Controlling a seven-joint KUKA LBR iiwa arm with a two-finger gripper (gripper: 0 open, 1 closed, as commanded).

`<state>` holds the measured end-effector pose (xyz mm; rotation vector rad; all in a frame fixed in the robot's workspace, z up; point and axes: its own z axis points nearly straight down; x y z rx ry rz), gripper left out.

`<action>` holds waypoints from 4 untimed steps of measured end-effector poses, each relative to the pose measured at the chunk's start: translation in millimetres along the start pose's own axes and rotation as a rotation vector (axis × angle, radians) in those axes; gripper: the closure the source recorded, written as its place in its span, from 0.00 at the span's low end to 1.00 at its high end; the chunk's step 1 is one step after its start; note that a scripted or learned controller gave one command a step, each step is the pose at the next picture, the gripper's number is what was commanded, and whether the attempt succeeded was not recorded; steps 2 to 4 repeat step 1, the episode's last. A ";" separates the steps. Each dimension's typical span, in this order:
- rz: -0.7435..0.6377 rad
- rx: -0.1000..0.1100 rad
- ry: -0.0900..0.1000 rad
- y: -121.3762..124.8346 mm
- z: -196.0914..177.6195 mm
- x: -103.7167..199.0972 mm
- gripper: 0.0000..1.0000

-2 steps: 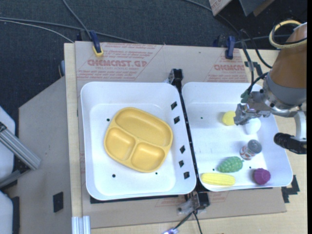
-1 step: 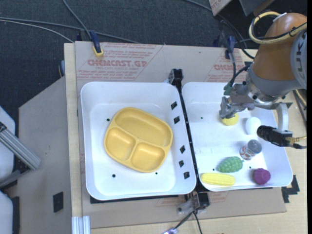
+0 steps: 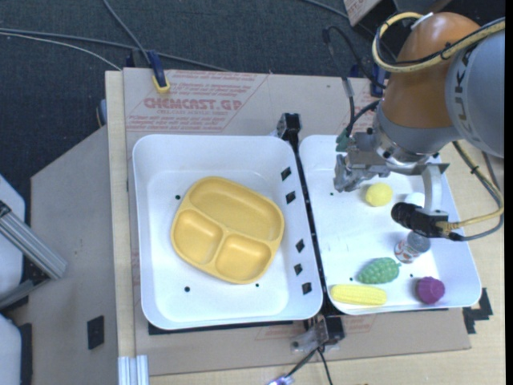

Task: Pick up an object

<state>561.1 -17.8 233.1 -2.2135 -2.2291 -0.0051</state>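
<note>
- Left bin [image 3: 152, 215]: holds a yellow tray [image 3: 228, 228] w/ three compartments, lying flat near the middle. Not near the arm.
- Divider [image 3: 303, 215] btwn the bins, black clips along it.
- Right bin [image 3: 337, 239]: all the small stuff is here. Front edge, left to right: corn [image 3: 358, 295], green fruit [image 3: 378, 271] just behind it, purple fruit [image 3: 430, 289] in the front right corner. Corn's long axis runs left-right along the front wall.
- Gripper [image 3: 351, 176]: over the back left part of the right bin, pointing down. Can't tell its state, the wrist blocks the tips from this angle. Nothing seen held.
- Lemon [image 3: 378, 195]: small yellow ball just beside the gripper, on its right and a bit toward the front. Looks apart from it, not under it. Closest thing to the tool by far, so prob. the target.
- Key relation: lemon sits off to the gripper's right, so I'd guess the arm needs a short sideways shift before any drop. Round shape, no long axis to line up w/.
- Further right: a black part [image 3: 413, 215] on the arm hangs over a small bottle-like item [image 3: 408, 251]; too hidden to name surely.
- Arm [image 3: 433, 79] covers the bin's back right corner.
- Pick not yet done, judging by how things lie.
</note>
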 end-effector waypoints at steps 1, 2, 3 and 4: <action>-0.001 0.000 0.000 13.9 -2.9 62.7 1.00; -0.001 0.000 0.000 13.9 -2.9 62.7 1.00; -0.001 0.000 0.000 13.9 -2.9 62.7 1.00; -0.001 0.000 0.000 13.9 -2.9 62.7 1.00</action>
